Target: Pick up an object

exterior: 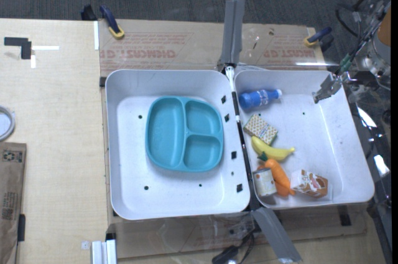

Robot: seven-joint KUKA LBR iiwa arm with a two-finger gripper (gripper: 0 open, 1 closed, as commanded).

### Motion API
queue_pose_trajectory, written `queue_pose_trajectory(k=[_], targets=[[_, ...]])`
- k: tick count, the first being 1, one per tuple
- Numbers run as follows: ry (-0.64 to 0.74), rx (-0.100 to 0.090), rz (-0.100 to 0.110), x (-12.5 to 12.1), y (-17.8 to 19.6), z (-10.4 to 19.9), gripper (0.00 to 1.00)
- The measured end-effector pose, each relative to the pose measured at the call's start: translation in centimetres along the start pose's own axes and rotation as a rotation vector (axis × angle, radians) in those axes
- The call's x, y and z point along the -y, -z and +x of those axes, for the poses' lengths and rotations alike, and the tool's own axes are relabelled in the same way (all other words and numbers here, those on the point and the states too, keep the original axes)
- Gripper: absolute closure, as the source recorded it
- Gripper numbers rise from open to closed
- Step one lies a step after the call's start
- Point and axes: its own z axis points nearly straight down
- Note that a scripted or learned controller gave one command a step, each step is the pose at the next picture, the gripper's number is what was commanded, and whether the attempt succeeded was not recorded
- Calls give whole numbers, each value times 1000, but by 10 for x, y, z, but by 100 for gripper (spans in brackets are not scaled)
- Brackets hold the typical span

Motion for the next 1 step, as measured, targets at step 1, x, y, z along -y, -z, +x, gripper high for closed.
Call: queue_pose_trajectory(k=[1], targets=[[46,0,-1,-18,-153,34,0]])
